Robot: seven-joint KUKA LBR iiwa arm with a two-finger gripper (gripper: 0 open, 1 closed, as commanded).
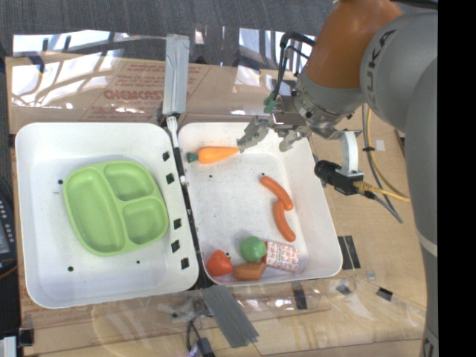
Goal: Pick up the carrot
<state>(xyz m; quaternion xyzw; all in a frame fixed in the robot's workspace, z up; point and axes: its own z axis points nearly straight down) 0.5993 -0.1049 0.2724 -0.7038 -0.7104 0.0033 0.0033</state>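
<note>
Just tool (268, 137) beside carrot (214, 155)

Tool (266, 136) open just beside carrot (213, 155); right bin (320, 199).

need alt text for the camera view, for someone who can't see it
A grey and orange robot arm reaches in from the right, its open gripper just right of a carrot lying at the far edge of the right white bin. That bin also holds two sausages and a cluster of toy food at its near edge; the left bin holds a green divided plate.
</note>
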